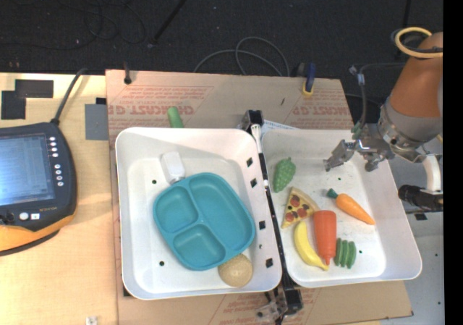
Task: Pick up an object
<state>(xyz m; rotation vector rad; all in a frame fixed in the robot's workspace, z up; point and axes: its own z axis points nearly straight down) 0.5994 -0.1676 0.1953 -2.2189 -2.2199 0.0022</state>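
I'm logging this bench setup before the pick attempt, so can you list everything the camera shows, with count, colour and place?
Bins: 2, white, side by side on cardboard.
Divided plate: 1, teal, left bin.
Small block: 1, white, left bin, upper part.
Round item: 1, beige, left bin, bottom edge.
Leafy vegetable: 1, green, right bin, upper left.
Pizza slice: 1, right bin.
Banana: 1, yellow, right bin, bottom.
Long vegetable: 1, red, beside banana.
Small pods: 1 cluster, green, right of it.
Carrot: 1, orange, right bin.
Control tablet: 1, black and orange, far left.
Gripper: 1, grey, above right bin, holding nothing.
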